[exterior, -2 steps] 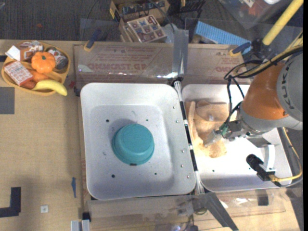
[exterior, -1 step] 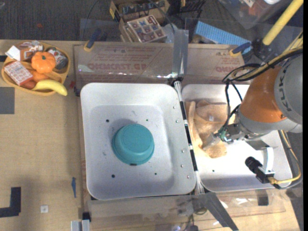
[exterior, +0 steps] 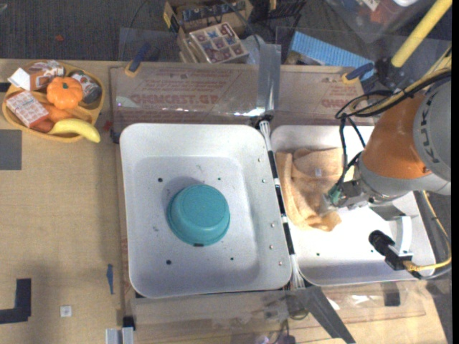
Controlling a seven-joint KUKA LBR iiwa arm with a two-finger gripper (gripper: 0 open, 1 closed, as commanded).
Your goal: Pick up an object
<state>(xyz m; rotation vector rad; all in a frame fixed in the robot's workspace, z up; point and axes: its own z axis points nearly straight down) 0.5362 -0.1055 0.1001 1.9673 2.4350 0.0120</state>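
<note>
A teal bowl [exterior: 199, 214] lies upside down in the middle of the left bin [exterior: 143, 156]. A tan cloth [exterior: 310, 185] is crumpled in the left part of the right bin [exterior: 344, 260]. My gripper [exterior: 336, 199] comes in from the right and is down at the cloth's right edge, touching or nearly touching it. The wrist hides the contact.
A yellow plate [exterior: 14, 113] with an orange pumpkin, a banana and small boxes sits on the bench at the far left. Cardboard walls stand behind both bins. A metal divider runs between the bins.
</note>
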